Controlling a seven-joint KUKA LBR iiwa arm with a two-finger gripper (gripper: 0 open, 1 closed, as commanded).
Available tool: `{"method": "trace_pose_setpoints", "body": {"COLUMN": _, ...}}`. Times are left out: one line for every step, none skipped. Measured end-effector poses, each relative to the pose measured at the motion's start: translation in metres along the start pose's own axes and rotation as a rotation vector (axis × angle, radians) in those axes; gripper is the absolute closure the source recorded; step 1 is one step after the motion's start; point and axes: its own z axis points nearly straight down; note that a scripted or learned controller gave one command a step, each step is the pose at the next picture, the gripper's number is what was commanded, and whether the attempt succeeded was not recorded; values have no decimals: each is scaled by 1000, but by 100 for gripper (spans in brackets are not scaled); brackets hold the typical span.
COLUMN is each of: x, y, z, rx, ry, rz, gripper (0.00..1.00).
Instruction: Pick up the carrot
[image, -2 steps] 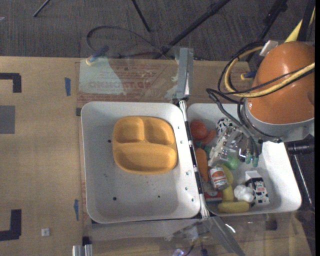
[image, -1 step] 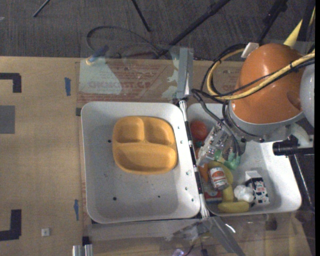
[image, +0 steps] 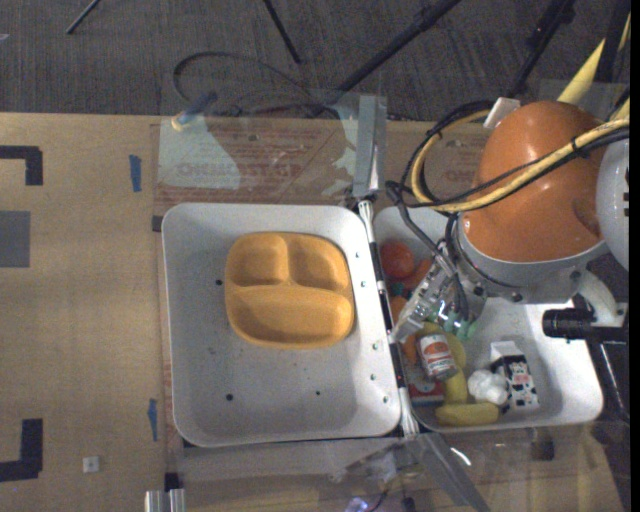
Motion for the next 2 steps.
{"method": "trace_pose_setpoints", "body": {"x": 25, "y": 90, "z": -58, "rx": -4, "ry": -4, "rz": 353, "gripper": 100}}
{"method": "trace_pose_setpoints", "body": {"x": 17, "y": 85, "z": -12, "rx": 0, "ry": -1, "rz": -93, "gripper": 100}}
